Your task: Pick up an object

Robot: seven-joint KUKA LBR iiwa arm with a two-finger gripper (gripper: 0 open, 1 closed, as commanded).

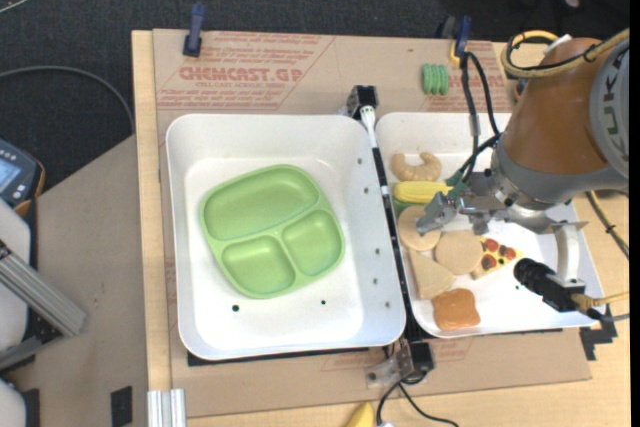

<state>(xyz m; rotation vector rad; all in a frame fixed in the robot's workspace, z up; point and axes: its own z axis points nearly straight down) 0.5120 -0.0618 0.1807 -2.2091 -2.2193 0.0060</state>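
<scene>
Status for you: the pick is not yet done, judging by how things lie. The gripper [437,212] sits low over the right bin [580,315], its metal tip among the food pieces, and nothing is visibly between the fingers; every item appears to rest on the bin floor. Whether the fingers are apart or together you cannot tell from this angle, since the wrist hides them. What is left, by my reading: closing on 1 piece and lifting it clear. Count, right bin: 1 yellow corn cob [420,192], just above the fingers and near touching; 1 pale curled croissant-like piece [415,164], further beyond the corn; 1 round tan cookie-like disc [420,237], just below the fingers; 1 larger tan bread-shaped slice [457,253], beside the disc toward the arm; 1 pale flat slab [432,281] under that slice; 1 orange-brown toast-like block [456,309], well below the fingers near the bin's front edge; 1 small red-and-yellow item [492,255] beneath the wrist, too small to name. Count, left bin [190,305]: 1 green divided plate [272,229] with 3 compartments, well apart from the fingers across the divider. On the counter [240,75] behind the bins: 1 small green ridged object [435,79]. The corn and the disc are the likeliest targets, being nearest the fingers.
</scene>
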